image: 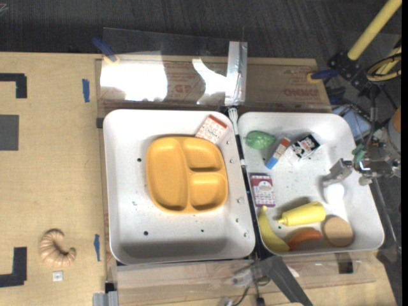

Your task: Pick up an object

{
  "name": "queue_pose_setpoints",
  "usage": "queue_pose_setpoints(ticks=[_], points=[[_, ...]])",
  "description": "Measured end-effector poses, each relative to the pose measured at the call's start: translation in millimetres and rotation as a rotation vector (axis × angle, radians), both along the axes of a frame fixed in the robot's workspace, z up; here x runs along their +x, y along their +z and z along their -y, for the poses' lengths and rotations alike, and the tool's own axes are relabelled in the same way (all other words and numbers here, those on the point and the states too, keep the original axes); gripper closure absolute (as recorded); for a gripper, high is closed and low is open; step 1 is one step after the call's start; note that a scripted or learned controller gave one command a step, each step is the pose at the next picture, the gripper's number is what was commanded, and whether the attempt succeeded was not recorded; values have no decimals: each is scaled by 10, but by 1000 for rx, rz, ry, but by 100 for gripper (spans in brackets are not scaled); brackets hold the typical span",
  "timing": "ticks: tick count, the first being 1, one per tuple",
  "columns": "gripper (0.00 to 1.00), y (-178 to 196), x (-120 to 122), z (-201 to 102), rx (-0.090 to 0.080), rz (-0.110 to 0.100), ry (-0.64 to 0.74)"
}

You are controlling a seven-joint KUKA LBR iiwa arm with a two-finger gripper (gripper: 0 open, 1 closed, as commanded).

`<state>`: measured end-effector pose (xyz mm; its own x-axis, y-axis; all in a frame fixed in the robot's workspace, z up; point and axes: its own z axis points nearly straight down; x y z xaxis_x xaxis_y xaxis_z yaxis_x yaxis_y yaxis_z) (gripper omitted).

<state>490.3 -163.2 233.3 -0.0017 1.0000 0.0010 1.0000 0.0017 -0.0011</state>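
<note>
The right bin [363, 190] holds a green lump [259, 139], a blue and orange tube [276, 153], a small black and white box [308, 145], a red card packet [262, 190], a yellow bottle [302, 214], a banana [270, 233], a red-orange piece [305, 236], a brown round object [338, 230] and a white object [334, 190]. My gripper [347, 169] is at the right rim of this bin, just above the white object. Nothing shows between its parts. The left bin [121, 171] holds a yellow divided plate [187, 173] and a small red and white packet [211, 129].
A tan croissant-shaped toy [57, 248] lies on the bench left of the bins. A clear panel with a metal post [236, 72] stands behind the bins. Cables and a yellow pole [378, 23] crowd the far right.
</note>
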Motion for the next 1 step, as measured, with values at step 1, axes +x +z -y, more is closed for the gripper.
queue_pose_setpoints(ticks=[1], points=[[0,-921,594,-399,0,-5,-308]])
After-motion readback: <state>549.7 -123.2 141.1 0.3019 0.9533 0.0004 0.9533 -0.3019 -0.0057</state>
